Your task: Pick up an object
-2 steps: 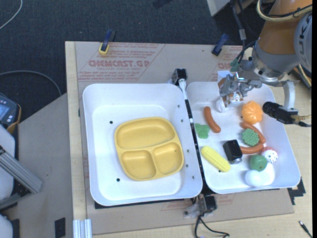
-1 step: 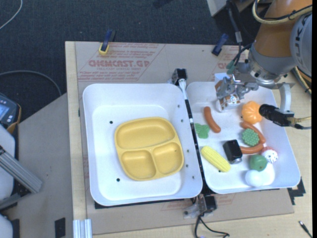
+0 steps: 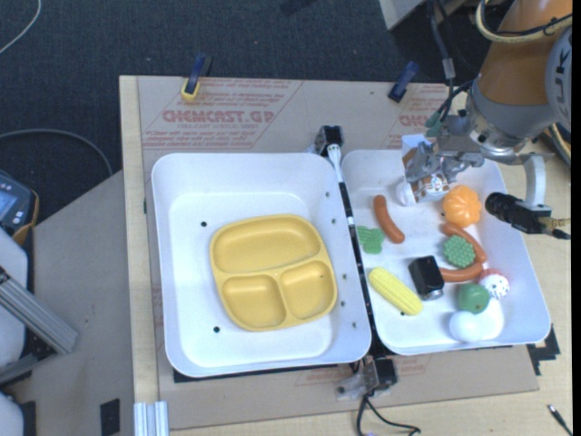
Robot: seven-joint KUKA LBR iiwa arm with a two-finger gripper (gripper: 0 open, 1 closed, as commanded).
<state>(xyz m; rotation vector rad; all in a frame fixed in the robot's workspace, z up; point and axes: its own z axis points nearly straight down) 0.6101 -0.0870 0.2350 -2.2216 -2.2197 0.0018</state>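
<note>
Counter [image 3: 227,107]: cardboard-topped, carrying two shallow white bins side by side so items can pass between them.
Left bin [image 3: 172,243]: carries a yellow divided tray [image 3: 270,271], its compartments bare.
Right bin [image 3: 522,307]: holds the candidates, loosely scattered: toy corn cob [image 3: 395,291], sausage [image 3: 389,219], orange mini pumpkin [image 3: 461,205], black block [image 3: 425,275], white ball [image 3: 476,323], green pieces.
Arm [image 3: 522,62]: reaches in over the right bin's far corner.
Hand [image 3: 425,184]: low at that far end, just beside the pumpkin; whether it is clenched or released, I cannot tell.
</note>
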